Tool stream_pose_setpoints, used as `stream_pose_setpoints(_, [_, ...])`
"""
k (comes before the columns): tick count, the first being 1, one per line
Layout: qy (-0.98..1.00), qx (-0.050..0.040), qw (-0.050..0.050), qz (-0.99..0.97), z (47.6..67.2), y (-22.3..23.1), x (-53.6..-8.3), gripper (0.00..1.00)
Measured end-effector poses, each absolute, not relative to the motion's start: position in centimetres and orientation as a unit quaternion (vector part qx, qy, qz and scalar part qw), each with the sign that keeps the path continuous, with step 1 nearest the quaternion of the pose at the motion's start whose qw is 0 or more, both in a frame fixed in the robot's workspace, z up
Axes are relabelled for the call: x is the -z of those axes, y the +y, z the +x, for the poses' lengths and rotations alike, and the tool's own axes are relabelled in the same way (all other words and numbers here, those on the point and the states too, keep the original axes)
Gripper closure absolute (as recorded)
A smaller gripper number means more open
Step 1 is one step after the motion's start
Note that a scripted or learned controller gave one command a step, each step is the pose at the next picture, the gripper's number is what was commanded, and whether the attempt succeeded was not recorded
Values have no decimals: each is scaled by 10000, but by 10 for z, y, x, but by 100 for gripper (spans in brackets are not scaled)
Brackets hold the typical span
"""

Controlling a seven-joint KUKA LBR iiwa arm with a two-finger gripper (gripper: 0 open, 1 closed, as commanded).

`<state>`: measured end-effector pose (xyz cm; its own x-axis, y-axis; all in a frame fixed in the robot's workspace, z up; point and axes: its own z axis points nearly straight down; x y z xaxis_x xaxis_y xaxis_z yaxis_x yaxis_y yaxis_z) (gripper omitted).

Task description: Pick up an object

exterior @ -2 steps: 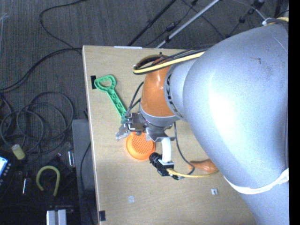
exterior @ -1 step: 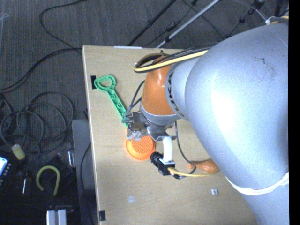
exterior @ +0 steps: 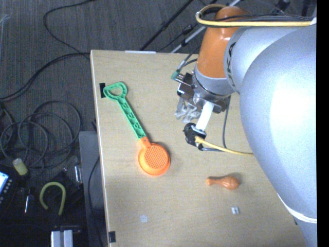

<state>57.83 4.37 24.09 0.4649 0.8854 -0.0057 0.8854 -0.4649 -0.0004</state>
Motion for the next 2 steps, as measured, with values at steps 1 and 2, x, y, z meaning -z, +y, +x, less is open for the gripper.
stream_pose_setpoints(1, [3694, 20, 15, 9293, 574, 104, -404, 100])
stream_pose_setpoints(2, [3805, 20, 10, 9248, 573, 10, -433, 100])
